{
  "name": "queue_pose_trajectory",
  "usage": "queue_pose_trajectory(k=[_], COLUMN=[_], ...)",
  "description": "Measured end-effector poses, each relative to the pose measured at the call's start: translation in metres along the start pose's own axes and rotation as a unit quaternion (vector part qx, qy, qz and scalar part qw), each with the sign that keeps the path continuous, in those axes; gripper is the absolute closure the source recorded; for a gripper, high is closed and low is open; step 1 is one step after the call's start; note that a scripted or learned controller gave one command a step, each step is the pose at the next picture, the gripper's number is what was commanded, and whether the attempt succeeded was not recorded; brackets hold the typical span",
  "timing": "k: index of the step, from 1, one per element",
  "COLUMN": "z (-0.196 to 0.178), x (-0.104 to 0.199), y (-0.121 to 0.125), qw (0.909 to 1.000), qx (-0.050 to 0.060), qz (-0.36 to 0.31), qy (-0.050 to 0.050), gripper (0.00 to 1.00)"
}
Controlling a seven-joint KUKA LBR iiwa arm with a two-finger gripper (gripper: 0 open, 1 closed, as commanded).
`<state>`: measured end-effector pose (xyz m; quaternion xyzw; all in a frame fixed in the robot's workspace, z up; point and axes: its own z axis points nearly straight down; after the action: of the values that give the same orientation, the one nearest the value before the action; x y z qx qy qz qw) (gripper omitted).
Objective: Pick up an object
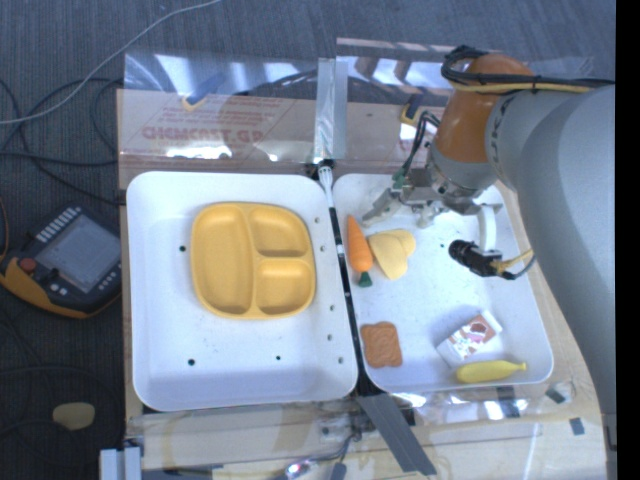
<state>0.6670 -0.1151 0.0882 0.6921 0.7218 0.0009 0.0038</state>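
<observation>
Gripper [405, 206] fingers spread, holding nothing. Just below fingertips: pale yellow, rounded plastic toy pear [392, 252]; probably light, stiff, slippery; grasp across narrow upper end.

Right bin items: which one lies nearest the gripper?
The pale yellow piece, just below the gripper and beside the carrot. The brown cookie, the small carton and the banana lie near the bin's front edge.

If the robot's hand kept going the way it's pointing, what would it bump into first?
The hand points down and left into the right bin. Going straight on, it would probably meet the pale yellow toy food first, or the carrot beside it. Depth is hard to judge from above.
</observation>
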Motion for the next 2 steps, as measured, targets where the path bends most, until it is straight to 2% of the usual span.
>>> queue_pose_trajectory(k=[1,2], z=[0.0,-0.001], x=[0.0,-0.02], y=[0.0,-0.053], qw=[1.0,1.0], qx=[0.0,-0.001], qz=[0.0,0.004], qy=[0.0,0.0], gripper=[0.0,0.0])
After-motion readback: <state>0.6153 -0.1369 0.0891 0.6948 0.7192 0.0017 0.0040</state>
